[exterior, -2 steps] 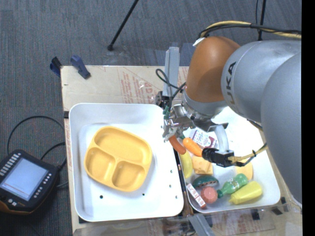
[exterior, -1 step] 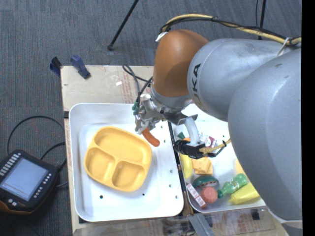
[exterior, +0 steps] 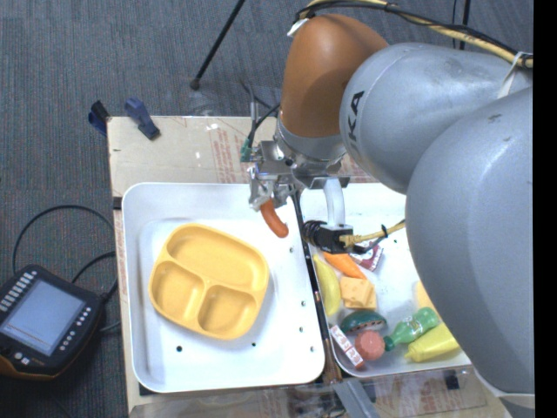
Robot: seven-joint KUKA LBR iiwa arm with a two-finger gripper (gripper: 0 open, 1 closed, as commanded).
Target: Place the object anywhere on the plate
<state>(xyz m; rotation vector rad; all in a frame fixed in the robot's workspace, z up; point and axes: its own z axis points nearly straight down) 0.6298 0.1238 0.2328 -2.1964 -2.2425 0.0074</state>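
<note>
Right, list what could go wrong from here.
1. The sausage hangs from the hand over the left bin's white floor, right of the plate; a release here would likely miss.
2. It seems pinched near its upper end, so it may slip out mid-move.
3. Dropped on the plate's rim, it could roll off.

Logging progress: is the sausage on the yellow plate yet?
No. The sausage hangs from the claw, over the white bin beside the yellow plate.
</note>
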